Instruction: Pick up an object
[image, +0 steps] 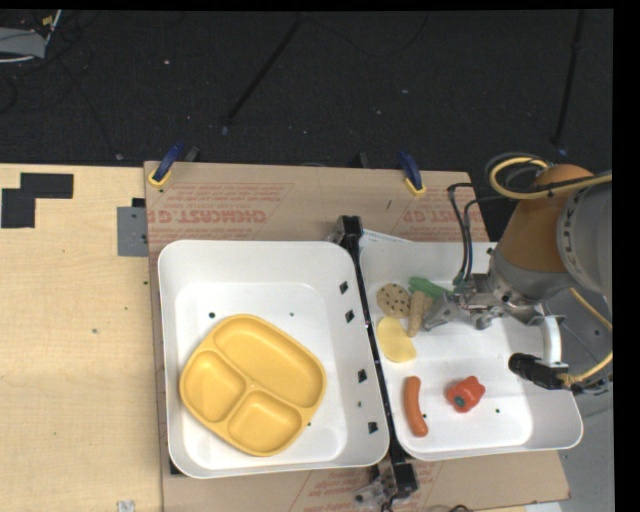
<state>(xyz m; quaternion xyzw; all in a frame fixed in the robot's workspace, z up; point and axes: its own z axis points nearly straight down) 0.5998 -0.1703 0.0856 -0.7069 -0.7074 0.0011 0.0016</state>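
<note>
The right bin (545, 425) holds several toy foods. A brown speckled cookie (393, 297) lies at its upper left, with a green piece (425, 287) to its right and a tan wedge (414, 314) just below. A pale yellow piece (396, 341) lies under those. An orange-red sausage (415, 405) and a red pepper with a green stem (465, 393) sit near the front. My gripper (436, 312) reaches in from the right, low over the bin, right beside the tan wedge and under the green piece. Whether it is touching either of them is unclear.
The left bin (185, 270) carries a yellow three-compartment plate (253, 382). A black divider (362, 330) runs between the bins. The arm's grey body and orange band (535, 235) stand over the right bin's far right, with cables and a black fitting (535, 368) hanging there.
</note>
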